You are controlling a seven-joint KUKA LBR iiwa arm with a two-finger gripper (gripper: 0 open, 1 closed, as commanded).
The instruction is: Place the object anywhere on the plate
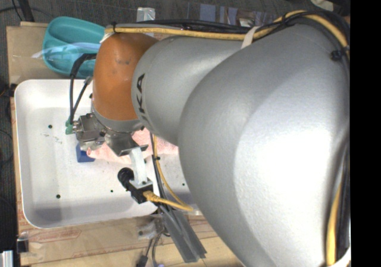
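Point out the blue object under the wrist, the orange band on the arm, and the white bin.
blue object [85,154]: camera view, on its visible blue face.
orange band [119,78]: camera view, middle of its curved side.
white bin [37,159]: camera view, bare floor near its left wall.

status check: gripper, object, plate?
Grey two-finger gripper low in left white bin, jaws hidden. Small blue block beside it, grasp unconfirmed. Pink plate mostly behind arm.

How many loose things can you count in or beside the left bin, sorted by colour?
Blue: 1, a small blue object in the white bin, under the tool.
Teal: 1, a teal scoop behind the bin.
Pink: 1, a pink item, partly hidden.
Total: 3
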